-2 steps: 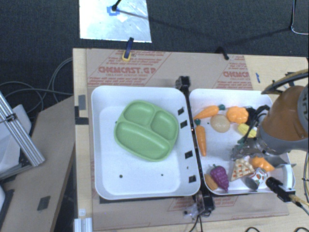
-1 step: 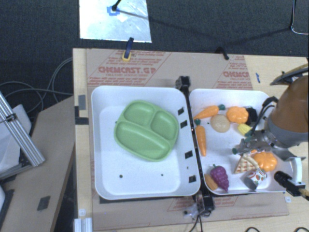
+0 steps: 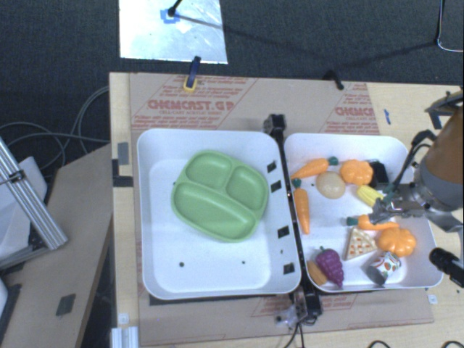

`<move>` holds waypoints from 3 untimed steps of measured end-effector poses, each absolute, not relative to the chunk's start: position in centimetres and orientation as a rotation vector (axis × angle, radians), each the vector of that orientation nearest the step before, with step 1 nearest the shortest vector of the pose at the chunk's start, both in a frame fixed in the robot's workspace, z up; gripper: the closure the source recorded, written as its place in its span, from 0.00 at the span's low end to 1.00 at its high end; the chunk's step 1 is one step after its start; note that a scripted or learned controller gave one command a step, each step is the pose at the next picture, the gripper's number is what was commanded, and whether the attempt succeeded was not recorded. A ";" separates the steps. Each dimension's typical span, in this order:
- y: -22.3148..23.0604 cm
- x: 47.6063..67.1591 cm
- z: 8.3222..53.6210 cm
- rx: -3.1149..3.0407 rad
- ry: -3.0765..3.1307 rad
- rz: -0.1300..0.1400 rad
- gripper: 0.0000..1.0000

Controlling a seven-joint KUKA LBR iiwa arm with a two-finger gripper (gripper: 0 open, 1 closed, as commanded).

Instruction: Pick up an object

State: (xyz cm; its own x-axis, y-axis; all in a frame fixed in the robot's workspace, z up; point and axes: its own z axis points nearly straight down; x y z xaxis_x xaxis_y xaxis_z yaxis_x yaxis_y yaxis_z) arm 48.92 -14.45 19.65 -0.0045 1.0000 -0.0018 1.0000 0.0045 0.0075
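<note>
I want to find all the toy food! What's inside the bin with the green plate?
Just the green plate lies in the left bin, with no food on it. Whatever might sit beneath the plate is covered. The toy food is all in the right bin.

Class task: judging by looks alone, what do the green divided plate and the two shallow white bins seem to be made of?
Green divided plate: probably moulded plastic, matt to satin; even colour, soft rounded compartment ridges. Left white bin and right white bin: probably plastic, smooth and slightly glossy; thin rounded rims, uniform white. The look leaves the exact material open.
</note>
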 end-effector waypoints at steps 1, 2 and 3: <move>-14.5 49.1 22.6 2.213 2.224 0.004 1.00; -10.2 53.4 23.5 2.208 2.230 0.007 1.00; -7.0 57.3 23.9 2.209 2.230 0.006 1.00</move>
